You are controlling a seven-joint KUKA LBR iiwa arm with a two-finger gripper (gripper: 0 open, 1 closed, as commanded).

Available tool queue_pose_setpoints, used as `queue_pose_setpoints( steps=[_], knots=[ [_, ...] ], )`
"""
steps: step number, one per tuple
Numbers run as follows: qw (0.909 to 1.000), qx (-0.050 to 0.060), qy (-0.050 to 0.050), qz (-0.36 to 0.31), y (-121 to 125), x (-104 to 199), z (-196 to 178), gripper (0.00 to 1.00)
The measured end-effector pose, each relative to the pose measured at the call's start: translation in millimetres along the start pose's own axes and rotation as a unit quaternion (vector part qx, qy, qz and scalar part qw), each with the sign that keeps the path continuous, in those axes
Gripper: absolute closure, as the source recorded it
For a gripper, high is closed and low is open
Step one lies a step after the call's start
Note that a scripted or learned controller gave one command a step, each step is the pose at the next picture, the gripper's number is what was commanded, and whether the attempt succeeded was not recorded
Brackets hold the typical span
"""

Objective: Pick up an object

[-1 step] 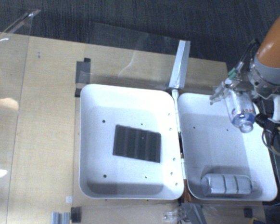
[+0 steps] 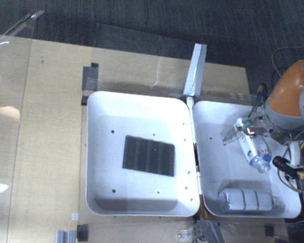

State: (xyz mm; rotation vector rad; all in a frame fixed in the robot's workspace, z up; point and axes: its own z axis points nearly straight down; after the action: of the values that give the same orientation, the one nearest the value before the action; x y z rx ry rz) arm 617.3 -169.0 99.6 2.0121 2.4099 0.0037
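A clear plastic bottle (image 2: pixel 254 150) with a bluish end lies at a slant in the right bin (image 2: pixel 211 165). My gripper (image 2: pixel 240 129) sits low over the bottle's upper end, under the grey wrist and orange band (image 2: pixel 293 90). It looks to be touching or nearly touching the bottle; the wrist hides the contact. A grey ribbed block (image 2: pixel 246 200) rests along the right bin's front wall. A dark ribbed rectangular pad (image 2: pixel 149 156) lies flat in the middle of the left bin (image 2: pixel 105 114).
Cables (image 2: pixel 292 171) trail off the wrist over the right bin's right edge. A metal upright (image 2: pixel 196 69) stands behind the seam between the bins. A clear panel (image 2: pixel 6 107) covers the bench at left.
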Motion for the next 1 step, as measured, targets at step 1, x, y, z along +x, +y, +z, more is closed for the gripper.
queue_pose_setpoints(
  steps=[1],
  knots=[
    [0.9999,-0.003,-0.002,-0.011,-39.0,-30.3,11.3,0.00]
  ],
)
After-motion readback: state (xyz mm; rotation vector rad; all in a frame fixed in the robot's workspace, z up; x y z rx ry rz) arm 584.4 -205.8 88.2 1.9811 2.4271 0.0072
